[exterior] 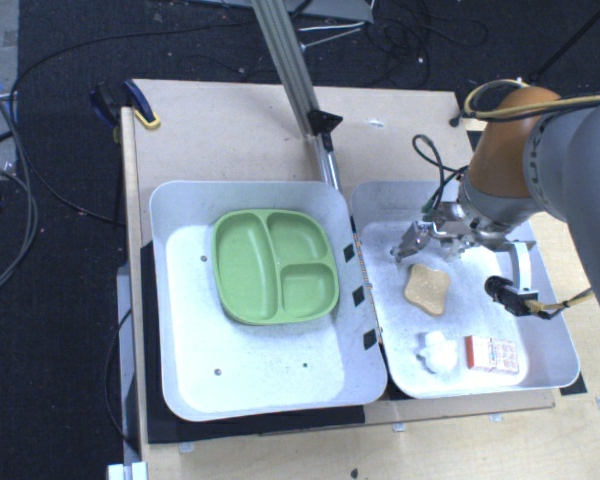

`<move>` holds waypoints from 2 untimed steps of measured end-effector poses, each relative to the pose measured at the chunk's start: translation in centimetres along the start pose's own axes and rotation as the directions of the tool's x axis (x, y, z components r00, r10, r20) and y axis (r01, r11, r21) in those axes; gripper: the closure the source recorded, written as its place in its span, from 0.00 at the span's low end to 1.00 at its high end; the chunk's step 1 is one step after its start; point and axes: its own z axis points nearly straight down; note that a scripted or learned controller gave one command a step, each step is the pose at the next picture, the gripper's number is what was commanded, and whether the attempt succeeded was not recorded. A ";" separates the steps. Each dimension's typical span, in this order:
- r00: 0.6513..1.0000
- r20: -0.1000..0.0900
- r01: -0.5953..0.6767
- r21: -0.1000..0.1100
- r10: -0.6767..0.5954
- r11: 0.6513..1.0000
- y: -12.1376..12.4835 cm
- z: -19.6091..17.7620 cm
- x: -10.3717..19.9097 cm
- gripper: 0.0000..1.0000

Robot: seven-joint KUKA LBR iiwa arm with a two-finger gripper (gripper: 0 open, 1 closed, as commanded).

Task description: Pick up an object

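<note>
Tan and bread-like, the toast slice (427, 290) lies flat near the middle of the right bin (380, 233), with the hand (432, 236) hovering just at its 12 o'clock, metal parts pointed down; whether that hand is spread or pressed together I cannot tell. Nothing appears gripped, so this looks like the approach step. A white lump (439, 352) sits at the slice's 6 o'clock, a red-and-white box (491, 354) at 4 o'clock. Next, probably: centre over one item and descend.
</note>
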 end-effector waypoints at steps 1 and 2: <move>1.000 0.001 0.000 -0.006 0.000 1.000 0.1 -1.4 0.0 1.00; 1.000 0.002 -0.001 -0.009 0.001 1.000 -0.5 -6.7 -0.7 1.00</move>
